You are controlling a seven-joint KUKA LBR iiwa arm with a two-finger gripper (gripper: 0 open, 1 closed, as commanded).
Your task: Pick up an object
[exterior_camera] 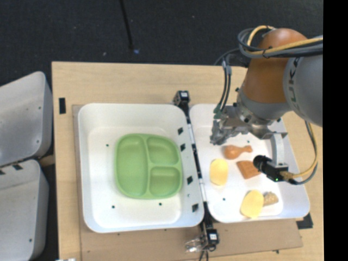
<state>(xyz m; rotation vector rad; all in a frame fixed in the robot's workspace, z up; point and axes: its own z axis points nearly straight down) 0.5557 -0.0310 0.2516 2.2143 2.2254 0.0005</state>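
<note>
Drumstick (237, 151), a small orange-brown toy, lies in the right bin (293, 203), just below the gripper (220, 136). Near it you have a pale yellow piece (219, 172), an orange wedge (247, 169), and a second yellow piece (252, 204) beside a tan lump (270, 199). The left bin (87, 145) holds a green divided tray (148, 165). I judge you are in the approach step, nothing grasped. Whether the gripper is spread or closed cannot be told. Next, centre over the drumstick and descend.

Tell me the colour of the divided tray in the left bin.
Light green; the divided tray shows plainly in the camera view, lying in the left bin.
</note>
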